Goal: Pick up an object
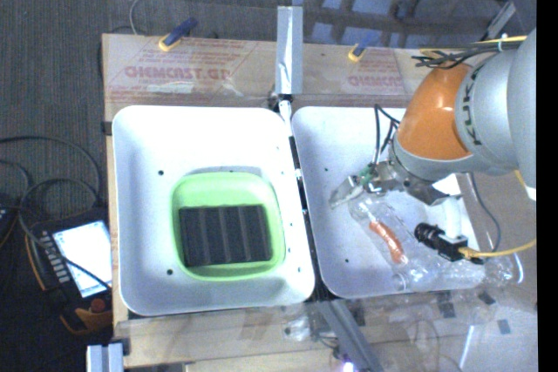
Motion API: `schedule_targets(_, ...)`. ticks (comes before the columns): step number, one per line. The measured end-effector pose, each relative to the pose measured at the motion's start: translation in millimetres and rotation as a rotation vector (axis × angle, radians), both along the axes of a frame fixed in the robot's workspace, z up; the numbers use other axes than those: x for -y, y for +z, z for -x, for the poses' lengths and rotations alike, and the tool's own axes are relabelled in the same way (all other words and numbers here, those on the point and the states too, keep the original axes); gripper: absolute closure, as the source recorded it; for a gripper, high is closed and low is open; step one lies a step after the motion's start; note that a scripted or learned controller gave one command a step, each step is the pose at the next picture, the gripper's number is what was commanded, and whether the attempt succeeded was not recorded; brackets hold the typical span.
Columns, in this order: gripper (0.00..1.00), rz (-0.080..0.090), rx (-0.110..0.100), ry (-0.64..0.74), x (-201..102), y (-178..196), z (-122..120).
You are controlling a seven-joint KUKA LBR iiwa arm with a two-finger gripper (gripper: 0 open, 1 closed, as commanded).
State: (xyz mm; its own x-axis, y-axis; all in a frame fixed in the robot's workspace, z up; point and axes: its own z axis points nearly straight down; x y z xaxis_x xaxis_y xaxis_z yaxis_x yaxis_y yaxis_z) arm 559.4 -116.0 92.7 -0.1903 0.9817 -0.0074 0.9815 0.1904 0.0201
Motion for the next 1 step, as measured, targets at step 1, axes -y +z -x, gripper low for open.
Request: schedule_targets(1, 0.0, 0.006, 0.01, 0.04, 47.3, 2.5, 47.9)
